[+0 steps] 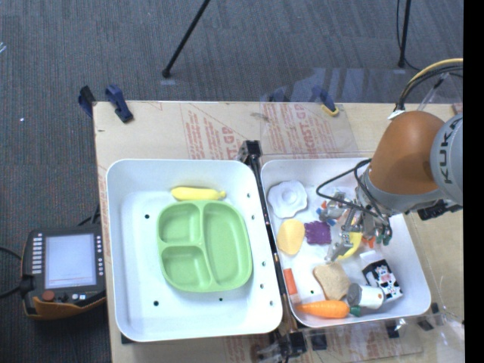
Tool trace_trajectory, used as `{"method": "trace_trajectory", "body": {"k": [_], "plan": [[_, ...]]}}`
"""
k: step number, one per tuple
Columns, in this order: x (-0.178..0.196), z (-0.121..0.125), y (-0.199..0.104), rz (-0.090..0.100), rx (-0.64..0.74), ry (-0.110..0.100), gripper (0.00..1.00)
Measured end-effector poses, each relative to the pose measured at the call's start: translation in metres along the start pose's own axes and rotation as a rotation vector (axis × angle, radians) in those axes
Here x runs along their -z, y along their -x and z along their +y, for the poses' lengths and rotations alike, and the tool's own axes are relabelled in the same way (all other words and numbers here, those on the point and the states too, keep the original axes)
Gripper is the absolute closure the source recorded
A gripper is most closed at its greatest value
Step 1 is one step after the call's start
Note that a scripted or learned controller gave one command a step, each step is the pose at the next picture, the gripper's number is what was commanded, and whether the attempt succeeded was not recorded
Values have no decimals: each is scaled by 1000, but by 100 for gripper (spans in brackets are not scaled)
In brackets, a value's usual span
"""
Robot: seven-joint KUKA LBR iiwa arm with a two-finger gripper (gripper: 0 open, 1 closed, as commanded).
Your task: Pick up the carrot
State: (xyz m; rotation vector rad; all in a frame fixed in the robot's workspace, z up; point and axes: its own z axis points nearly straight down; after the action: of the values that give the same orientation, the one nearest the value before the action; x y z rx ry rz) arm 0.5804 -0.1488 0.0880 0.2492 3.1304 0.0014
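The orange carrot (325,308) with a green tip lies flat along the front wall of the right bin (414,242). It sits just in front of a slice of toy bread (331,280). My gripper (350,235) hangs low over the middle of the right bin, roughly a hand's width behind the carrot and slightly to its right. It is directly over a small yellow item (351,246). The arm's orange band (404,157) rises behind it.
The right bin also holds a fried-egg toy (288,197), a yellow lemon-like piece (290,237), a purple piece (318,233), a cow-patterned box (380,277) and a small cylinder (364,296). The left bin (121,225) holds a green divided plate (204,246) and a yellow piece (198,193).
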Motion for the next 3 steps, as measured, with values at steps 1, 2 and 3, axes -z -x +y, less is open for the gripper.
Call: {"method": "trace_trajectory", "body": {"k": [1, 2, 3], "plan": [[-1, 20, -75, 1, 179, 2, 0], [103, 92, -78, -9, 172, 3, 0], [99, 110, -120, 3, 209, 1, 0]]}}
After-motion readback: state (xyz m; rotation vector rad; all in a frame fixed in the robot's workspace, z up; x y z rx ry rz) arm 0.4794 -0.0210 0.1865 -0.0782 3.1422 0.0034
